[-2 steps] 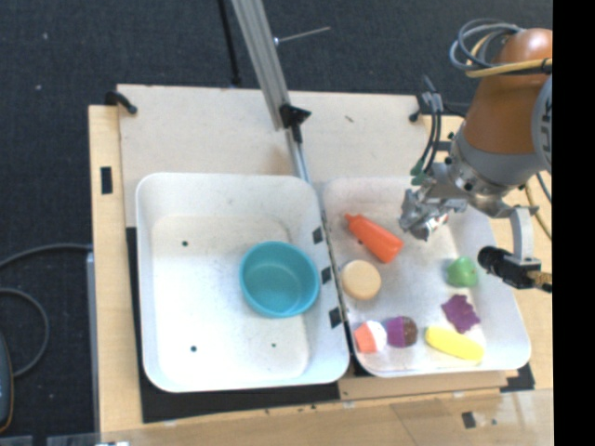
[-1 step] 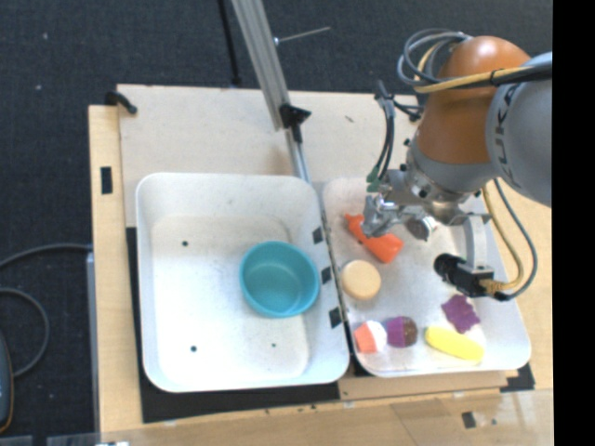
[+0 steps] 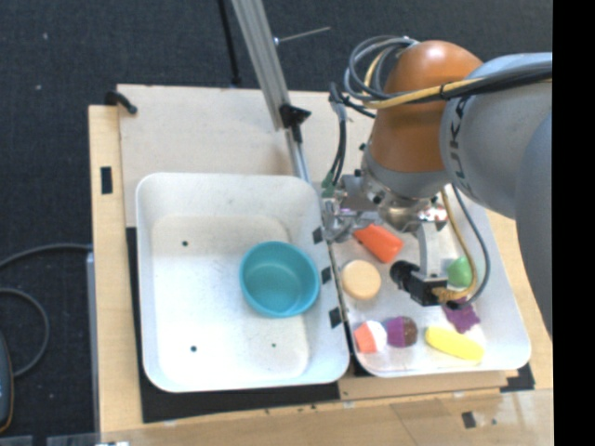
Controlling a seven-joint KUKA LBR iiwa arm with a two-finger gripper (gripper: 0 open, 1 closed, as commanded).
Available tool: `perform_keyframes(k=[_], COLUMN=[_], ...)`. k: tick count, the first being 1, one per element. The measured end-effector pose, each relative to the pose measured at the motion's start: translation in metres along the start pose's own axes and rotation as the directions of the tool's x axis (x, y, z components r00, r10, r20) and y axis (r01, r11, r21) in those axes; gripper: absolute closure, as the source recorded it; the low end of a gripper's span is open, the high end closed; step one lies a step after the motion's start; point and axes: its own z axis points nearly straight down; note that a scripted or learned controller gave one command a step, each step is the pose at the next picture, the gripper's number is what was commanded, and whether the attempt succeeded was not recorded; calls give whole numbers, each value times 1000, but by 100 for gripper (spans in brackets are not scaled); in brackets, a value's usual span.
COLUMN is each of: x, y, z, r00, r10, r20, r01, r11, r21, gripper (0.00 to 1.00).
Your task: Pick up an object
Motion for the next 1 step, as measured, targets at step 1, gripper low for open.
perform_keyframes(k=[1], x=[47], y=[6], z=[-2], r00=[1000], r10=[1], r20=[0], r01=[-1], r11=[1000], r21=[-1], gripper=[100])
